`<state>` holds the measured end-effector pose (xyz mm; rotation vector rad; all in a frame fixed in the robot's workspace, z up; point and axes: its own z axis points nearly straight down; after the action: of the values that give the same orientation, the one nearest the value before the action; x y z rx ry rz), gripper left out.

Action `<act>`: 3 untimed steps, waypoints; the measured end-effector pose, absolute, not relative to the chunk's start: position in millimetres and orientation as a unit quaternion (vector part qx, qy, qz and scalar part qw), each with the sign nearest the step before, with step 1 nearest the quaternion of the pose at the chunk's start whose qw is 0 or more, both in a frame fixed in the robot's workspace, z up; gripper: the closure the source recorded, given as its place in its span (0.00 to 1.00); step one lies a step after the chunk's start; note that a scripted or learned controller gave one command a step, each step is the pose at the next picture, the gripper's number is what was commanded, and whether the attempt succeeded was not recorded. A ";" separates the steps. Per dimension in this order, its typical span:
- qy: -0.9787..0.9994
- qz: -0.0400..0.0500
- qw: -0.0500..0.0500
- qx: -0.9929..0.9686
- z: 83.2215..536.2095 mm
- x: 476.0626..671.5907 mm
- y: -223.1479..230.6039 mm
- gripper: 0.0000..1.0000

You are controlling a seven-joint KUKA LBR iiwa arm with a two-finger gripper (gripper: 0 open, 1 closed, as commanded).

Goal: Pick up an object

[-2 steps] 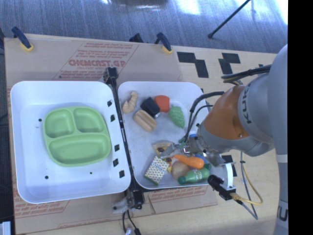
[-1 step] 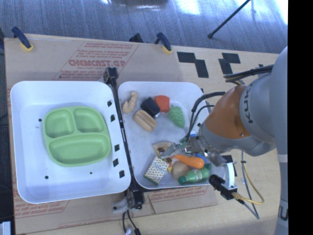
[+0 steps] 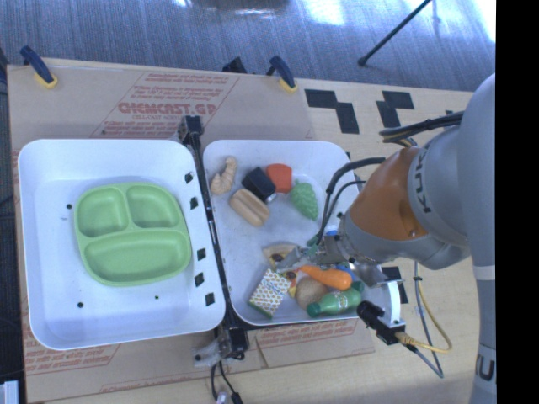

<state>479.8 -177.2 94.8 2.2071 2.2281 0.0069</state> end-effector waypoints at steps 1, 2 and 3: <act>0.711 0.004 0.000 0.703 94.7 480.1 -179.9 0.00; 0.710 0.002 0.003 0.704 94.9 479.7 -176.6 0.00; 0.711 0.005 -0.002 0.703 94.7 480.3 -181.4 0.00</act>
<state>480.3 -181.4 94.7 2.2110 2.2373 0.0152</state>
